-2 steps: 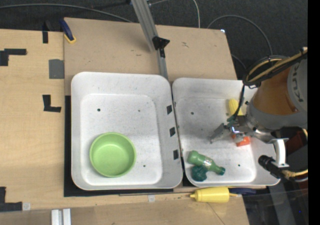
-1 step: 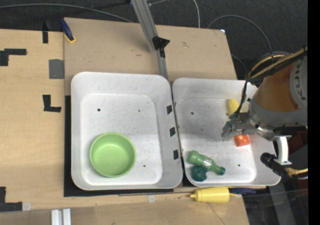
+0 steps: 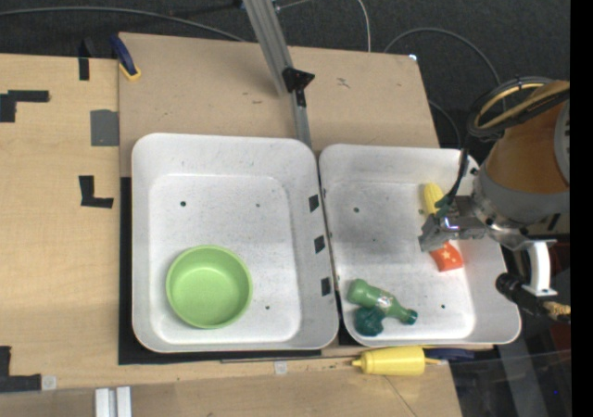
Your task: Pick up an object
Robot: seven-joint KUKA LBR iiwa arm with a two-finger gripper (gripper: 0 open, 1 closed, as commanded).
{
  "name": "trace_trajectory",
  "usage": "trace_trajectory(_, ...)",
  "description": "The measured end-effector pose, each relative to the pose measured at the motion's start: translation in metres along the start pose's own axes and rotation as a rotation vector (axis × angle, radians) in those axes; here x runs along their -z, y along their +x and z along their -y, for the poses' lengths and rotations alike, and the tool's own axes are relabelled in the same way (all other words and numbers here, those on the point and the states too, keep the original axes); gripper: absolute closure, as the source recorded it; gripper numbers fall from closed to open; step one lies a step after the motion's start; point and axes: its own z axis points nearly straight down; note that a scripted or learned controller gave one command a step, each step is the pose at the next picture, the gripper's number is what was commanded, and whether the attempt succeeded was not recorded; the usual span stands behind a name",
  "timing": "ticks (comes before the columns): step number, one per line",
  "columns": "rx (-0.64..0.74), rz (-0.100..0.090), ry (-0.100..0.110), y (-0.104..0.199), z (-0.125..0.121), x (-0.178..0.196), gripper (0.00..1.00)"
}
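Observation:
My gripper reaches in from the right and hangs low over the right bin, near its right side. A small orange-red object lies just below and right of it, touching or nearly touching the tip. Just above the gripper lies a small yellow object, partly hidden by the wrist. A light green bottle lies near the bin's front edge, and a dark green piece sits against it. Nothing visibly sits in the gripper.
A lime green bowl sits in the left bin at the front. A yellow bottle lies on the bench outside the right bin's front rim. A grey pole slants down to the bins' back edge.

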Motion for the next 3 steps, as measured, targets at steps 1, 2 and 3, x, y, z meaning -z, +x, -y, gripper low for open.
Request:
trace_trajectory(1,0.000,0.001,-0.003,0.000,-0.002,0.063,1.00)
trace_trajectory(2,0.000,0.001,0.000,0.001,-0.003,0.098,1.00)
trace_trajectory(3,0.003,0.000,0.003,0.038,-0.023,0.090,1.00)
